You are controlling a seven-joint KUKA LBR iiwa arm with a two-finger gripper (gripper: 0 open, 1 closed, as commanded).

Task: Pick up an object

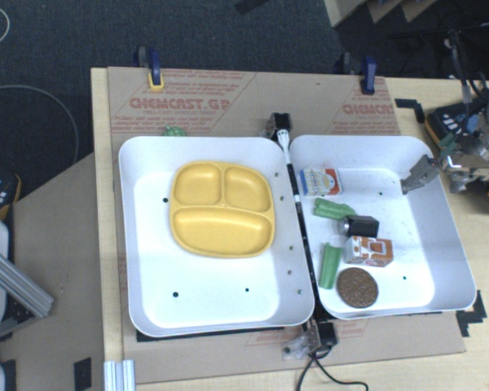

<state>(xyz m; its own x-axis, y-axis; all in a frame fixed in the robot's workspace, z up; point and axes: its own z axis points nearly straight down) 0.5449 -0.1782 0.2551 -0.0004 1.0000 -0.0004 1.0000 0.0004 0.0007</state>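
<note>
My hand (pixel 421 174) hovers over the right bin's (pixel 440 218) far edge, holding nothing; I cannot tell its opening. The brown disc (pixel 358 287) lies well apart.

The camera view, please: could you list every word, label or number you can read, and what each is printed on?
"CHEMCAST G.P" in red, on the brown board behind the left bin.
"CHEMCAS…" in red, same board, behind the right bin; the rest is unreadable.
Small carton: print too blurred to read.
Orange-and-white carton: print too blurred to read.
No other legible text.
</note>
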